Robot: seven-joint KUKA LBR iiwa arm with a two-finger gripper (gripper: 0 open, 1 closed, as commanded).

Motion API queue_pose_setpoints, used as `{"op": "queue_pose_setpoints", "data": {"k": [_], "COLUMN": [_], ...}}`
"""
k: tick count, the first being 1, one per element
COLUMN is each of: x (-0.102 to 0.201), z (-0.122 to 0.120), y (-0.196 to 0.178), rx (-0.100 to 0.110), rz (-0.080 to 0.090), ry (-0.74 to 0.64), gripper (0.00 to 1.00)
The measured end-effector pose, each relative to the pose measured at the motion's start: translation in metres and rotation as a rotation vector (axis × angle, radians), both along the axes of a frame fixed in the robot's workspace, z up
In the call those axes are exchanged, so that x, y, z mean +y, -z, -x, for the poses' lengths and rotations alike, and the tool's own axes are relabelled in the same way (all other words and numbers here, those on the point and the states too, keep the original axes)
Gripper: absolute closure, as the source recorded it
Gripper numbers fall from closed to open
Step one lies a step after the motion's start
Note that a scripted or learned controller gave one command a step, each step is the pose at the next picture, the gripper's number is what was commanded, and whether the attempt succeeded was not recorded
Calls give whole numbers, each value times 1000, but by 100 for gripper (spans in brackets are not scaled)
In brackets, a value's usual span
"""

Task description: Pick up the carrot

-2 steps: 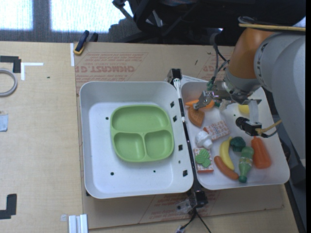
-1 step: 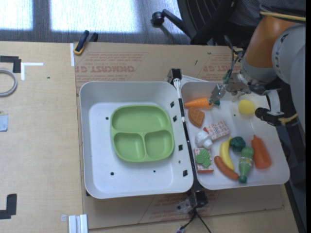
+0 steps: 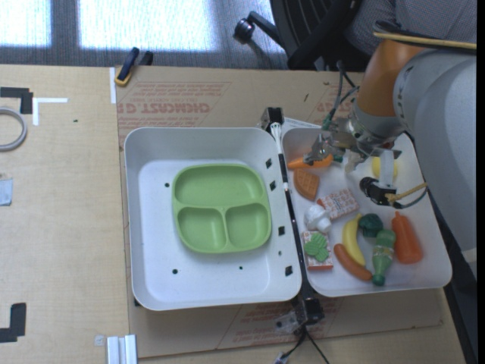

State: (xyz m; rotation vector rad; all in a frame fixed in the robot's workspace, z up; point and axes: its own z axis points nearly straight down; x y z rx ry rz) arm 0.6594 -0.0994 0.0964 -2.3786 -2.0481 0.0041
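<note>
Carrot: you have an orange carrot (image 3: pixel 319 160) with a green end lying near the back of the right bin (image 3: pixel 432 279), close to that bin's left wall.
Long axis: it runs roughly left to right across the view, tilted a little, with the green end toward the arm.
Gripper: the gripper (image 3: pixel 331 147) sits right over the carrot's green end, low in the bin.
Grip state: you cannot tell from this view whether it is wide or narrow, or whether the carrot is held at all.
Key relation: the carrot extends leftward from the tool, so any grasp looks to fall on its right end rather than mid-body.
Neighbours: an orange slice-shaped toy (image 3: pixel 306 183) lies just in front of the carrot; a banana (image 3: pixel 351 239) and a second carrot-like piece (image 3: pixel 407 238) sit further forward, well apart.
Left bin: it holds the green divided plate (image 3: pixel 222 207).
Judgement: expect an off-centre pickup to tip.
</note>
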Motion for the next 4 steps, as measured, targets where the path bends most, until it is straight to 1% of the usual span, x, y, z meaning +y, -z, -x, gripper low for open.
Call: {"op": "queue_pose_setpoints", "data": {"k": [1,2,3,4], "x": [1,5,5,5], "z": [2,4,3,2], "y": [-8,6,6,-4], "rx": [13,13,8,3], "rz": [-3,0,1,2], "ry": [-3,108,109,108], "gripper": [100,100,0,100]}}
